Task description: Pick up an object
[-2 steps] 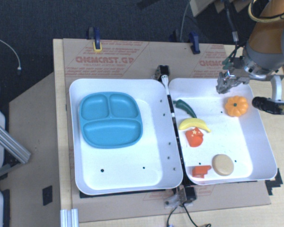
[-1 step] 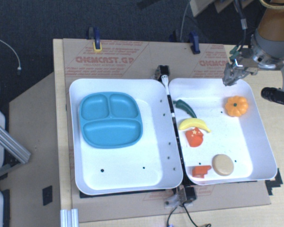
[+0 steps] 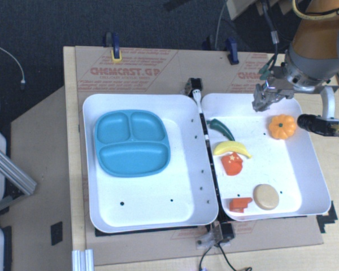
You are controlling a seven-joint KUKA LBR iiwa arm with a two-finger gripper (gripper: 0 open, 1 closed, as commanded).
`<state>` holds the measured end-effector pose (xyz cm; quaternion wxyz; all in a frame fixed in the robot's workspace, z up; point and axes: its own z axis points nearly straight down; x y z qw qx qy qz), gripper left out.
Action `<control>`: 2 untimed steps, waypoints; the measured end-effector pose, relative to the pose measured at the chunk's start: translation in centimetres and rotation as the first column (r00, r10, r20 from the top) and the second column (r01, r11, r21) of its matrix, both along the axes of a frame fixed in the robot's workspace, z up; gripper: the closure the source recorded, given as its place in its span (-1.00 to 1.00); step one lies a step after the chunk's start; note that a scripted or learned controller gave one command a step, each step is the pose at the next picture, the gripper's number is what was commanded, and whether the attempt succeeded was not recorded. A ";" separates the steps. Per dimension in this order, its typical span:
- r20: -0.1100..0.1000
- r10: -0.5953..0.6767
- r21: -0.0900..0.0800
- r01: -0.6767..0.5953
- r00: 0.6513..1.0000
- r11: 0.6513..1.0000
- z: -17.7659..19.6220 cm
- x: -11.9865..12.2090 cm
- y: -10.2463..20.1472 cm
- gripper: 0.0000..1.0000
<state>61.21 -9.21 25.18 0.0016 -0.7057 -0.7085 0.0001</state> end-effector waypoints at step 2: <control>-0.001 0.001 0.001 -0.001 1.000 1.000 -0.4 -4.2 10.6 1.00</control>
